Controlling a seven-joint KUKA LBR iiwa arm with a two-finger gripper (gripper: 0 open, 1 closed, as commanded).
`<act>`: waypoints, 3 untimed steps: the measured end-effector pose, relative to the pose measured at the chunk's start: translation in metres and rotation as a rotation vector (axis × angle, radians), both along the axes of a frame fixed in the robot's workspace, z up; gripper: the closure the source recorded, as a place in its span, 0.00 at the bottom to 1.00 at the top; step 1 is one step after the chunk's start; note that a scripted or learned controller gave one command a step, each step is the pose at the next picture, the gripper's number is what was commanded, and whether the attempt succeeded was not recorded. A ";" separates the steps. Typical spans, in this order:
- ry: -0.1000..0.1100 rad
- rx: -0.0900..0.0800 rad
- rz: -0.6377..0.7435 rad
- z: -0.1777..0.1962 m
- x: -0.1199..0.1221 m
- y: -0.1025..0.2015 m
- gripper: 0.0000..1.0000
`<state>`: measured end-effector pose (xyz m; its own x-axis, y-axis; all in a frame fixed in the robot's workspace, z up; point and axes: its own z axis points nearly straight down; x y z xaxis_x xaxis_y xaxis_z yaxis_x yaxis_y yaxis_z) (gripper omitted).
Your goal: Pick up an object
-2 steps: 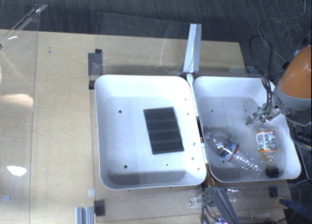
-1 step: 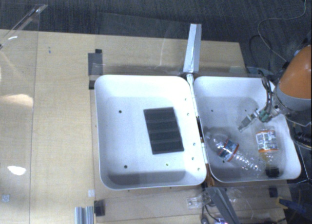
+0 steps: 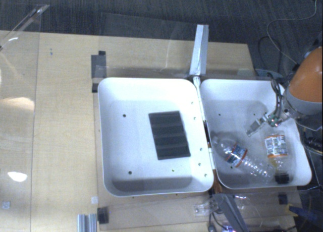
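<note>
The table (image 3: 55, 125) carries 2 shallow white bins side by side. The left bin (image 3: 116, 125) holds a dark ribbed rectangular pad (image 3: 169, 135) near its centre. The right bin (image 3: 227, 100) holds 2 clear plastic bottles: one lying toward 7 o'clock of the bin (image 3: 237, 156), one with an orange-and-white label toward 5 o'clock (image 3: 276, 148), plus a small black piece (image 3: 281, 178) near the front rim. The arm enters from 3 o'clock, and the hand (image 3: 260, 124) hangs above the bin's middle, at 11 o'clock of the labelled bottle. It grips nothing visible; how wide it stands I cannot tell. This looks like the approach step: next it likely needs to centre over 1 bottle and descend.
</note>
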<state>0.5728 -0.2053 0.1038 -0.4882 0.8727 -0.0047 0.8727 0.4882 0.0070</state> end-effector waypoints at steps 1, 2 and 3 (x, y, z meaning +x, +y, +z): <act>-0.054 -0.012 -0.008 -0.003 -0.057 0.004 0.00; -0.005 -0.004 0.064 -0.014 -0.013 0.000 0.00; -0.011 -0.003 0.065 -0.002 -0.010 0.001 1.00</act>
<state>0.5625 -0.2046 0.1023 -0.5436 0.8393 -0.0132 0.8391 0.5437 0.0152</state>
